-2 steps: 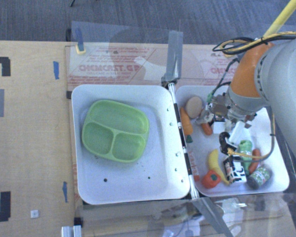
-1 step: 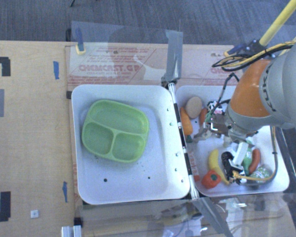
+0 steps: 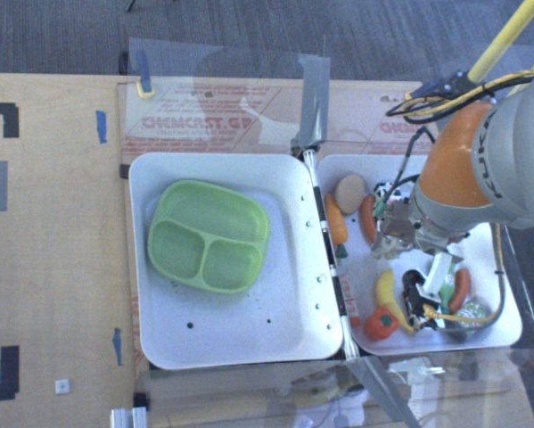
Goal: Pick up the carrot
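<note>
Over the right bin (image 3: 445, 341), the gripper (image 3: 394, 234) hangs just beside a red-orange piece (image 3: 366, 219); from where I stand I cannot tell whether it is released or clenched. Carrot (image 3: 336, 221): lying along that bin's left wall, on the far side of the red-orange piece from the gripper. Nearby: banana (image 3: 387, 291), tomato (image 3: 381, 325), brown rounded piece (image 3: 349, 190). Left bin (image 3: 240, 328): green divided plate (image 3: 209, 236).

Rounded grey arm (image 3: 519, 141), broad orange band (image 3: 454, 163) above the wrist, black cables (image 3: 420, 105) looped beside it, dull metal claw (image 3: 391, 239)
</note>
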`<state>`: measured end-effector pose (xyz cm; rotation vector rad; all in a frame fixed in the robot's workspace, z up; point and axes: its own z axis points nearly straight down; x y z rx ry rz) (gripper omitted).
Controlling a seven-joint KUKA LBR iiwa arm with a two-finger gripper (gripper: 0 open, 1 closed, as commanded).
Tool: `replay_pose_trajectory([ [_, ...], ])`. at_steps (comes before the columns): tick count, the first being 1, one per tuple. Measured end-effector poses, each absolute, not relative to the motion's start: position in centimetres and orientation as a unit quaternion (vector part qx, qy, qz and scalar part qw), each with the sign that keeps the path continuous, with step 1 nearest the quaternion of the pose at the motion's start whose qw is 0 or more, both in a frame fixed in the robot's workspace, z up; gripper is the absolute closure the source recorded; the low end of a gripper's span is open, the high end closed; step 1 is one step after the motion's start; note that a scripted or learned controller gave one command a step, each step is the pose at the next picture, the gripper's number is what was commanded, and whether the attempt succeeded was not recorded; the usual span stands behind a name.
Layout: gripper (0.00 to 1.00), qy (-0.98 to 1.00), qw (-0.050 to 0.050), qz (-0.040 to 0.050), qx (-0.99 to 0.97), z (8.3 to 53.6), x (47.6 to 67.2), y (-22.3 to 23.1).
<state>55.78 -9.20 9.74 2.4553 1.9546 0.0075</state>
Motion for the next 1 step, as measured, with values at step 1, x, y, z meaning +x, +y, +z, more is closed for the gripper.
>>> replay_pose_trajectory([
  [1, 1.0, 0.457, 0.0, -0.0009, 0.889, 18.41, 56.25, -1.16],
])
